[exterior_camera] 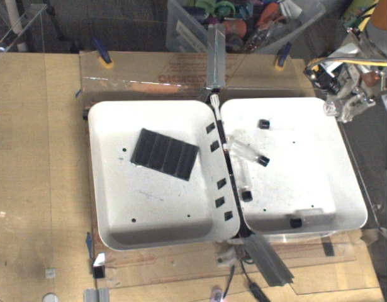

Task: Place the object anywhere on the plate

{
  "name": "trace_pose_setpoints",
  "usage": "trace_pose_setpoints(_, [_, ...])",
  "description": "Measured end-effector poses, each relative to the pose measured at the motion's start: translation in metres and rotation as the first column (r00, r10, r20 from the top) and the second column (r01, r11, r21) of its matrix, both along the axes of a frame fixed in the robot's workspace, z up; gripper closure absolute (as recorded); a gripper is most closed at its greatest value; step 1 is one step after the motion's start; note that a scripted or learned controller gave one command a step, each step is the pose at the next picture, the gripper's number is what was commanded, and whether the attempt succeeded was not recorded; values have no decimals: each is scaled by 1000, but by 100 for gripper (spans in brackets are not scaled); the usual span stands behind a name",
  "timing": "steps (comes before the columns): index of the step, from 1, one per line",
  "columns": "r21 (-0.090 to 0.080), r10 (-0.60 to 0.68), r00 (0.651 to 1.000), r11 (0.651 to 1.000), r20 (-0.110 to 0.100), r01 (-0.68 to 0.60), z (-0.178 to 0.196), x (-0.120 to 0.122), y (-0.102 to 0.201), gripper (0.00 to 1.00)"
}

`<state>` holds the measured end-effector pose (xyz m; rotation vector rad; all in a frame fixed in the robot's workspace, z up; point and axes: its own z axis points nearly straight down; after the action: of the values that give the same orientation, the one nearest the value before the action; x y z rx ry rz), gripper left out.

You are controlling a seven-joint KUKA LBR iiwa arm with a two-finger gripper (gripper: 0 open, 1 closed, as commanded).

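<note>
A wooden table [36, 168] fills the scene, with a clear tub of bright toys [243, 8] at the back, twelve o'clock. Two white bins sit side by side: the left bin [117, 225] carries the plate [165, 154], a dark ribbed rectangle, long axis running ten to four o'clock. The right bin [344, 187] holds scattered bits, and the likely object is the clear tube with a black cap [250, 153], long axis also ten to four, cap end pointing toward four. The tool [344, 102] hangs at the right bin's upper right rim, at two o'clock; whether it's parted or pinched I cannot tell. Key relation: the tube lies toward eight o'clock from the tool, well apart, with the plate farther on toward nine.
</note>
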<state>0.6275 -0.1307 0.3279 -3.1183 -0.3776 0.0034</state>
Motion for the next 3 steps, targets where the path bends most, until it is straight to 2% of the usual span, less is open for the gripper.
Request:
trace_pose_setpoints(1, [0, 41, 999, 999, 0, -41, -3, 7, 0, 100])
trace_pose_setpoints(3, [-1, 244, 970, 970, 1, -244, 86, 16, 43, 100])
